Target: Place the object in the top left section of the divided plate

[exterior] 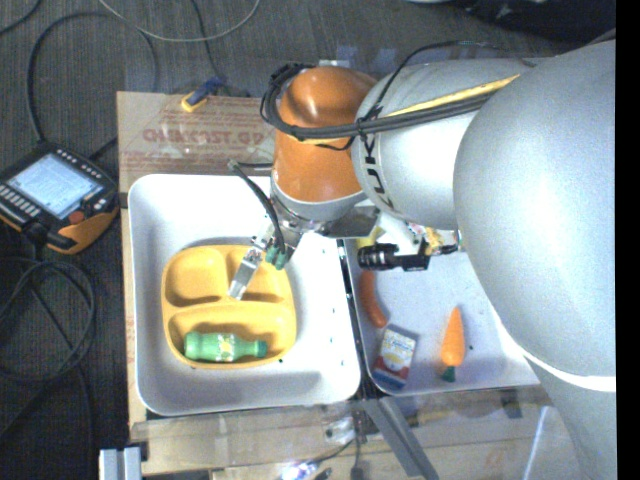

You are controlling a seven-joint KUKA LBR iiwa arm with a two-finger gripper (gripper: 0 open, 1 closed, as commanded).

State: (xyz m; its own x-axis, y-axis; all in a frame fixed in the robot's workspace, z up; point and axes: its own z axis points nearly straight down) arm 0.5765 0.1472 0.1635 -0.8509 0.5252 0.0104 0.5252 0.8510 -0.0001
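A yellow divided plate lies in the left white bin. A green bottle rests on its side in the plate's long bottom section. My gripper hangs low over the ridge between the plate's two upper sections, nearer the upper right one. The orange-banded wrist sits just above it and hides the bin's far right corner. I see nothing held at the gripper's tip.
The right bin holds a reddish sausage-like piece, a small carton and a carrot. The big grey arm covers most of that bin. A teach pendant and cables lie on the floor at the left.
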